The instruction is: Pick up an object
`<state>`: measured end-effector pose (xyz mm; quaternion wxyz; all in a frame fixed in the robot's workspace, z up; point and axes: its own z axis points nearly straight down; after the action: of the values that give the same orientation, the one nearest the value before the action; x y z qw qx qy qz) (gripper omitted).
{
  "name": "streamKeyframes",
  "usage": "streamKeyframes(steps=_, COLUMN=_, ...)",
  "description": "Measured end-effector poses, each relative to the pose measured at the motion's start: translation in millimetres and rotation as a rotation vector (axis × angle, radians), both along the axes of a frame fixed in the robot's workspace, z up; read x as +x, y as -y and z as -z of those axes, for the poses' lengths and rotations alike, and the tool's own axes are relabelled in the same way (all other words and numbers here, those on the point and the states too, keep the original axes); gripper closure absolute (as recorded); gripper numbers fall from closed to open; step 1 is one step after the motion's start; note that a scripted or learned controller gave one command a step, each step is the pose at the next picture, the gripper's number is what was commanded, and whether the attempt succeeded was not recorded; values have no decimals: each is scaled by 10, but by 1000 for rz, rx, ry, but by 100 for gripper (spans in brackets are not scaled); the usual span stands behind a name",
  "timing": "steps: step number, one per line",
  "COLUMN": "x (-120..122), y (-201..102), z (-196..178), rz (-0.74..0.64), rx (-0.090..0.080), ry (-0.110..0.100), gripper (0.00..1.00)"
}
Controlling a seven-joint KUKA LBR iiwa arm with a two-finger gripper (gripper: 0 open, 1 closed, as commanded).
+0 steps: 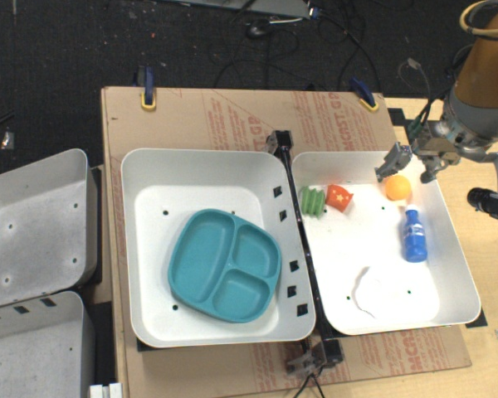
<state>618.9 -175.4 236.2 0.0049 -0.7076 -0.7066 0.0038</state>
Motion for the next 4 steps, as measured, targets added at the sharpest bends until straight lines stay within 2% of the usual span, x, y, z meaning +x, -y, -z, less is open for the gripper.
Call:
streamKeyframes(steps=1, x=26, y=-4, z=-77, rz=-3, rx=-2, ry=12, gripper=0)
streamKeyframes(steps=3, x=156, y=-133, z=914, rz=-5, rx=-1, ry=10, gripper=0)
streamKeyframes(steps=4, x=178, y=-138, z=1389, rz=-2, rx=0, ry=16, gripper=0)
